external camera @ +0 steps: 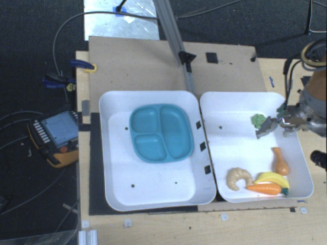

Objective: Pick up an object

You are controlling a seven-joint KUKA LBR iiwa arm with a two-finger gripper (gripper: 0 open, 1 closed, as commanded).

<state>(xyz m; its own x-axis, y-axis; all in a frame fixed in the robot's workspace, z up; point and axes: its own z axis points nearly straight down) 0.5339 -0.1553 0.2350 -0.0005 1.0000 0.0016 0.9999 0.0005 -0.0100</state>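
The right bin (225,137) holds several toy foods. A green broccoli piece (258,120) lies near its far right side. An orange-brown drumstick (279,161) lies nearer the front. A croissant (238,177), a yellow banana (272,177) and an orange carrot (264,189) sit along the front wall. My gripper (267,127) reaches in from the right, low over the bin and just right of and beside the broccoli. Nothing shows in its grasp.
The left bin (117,177) carries a blue divided plate (161,132). A grey pole (171,27) slants across the brown board behind the bins. Cables and a small blue-and-orange device (56,137) lie on the dark floor at left.
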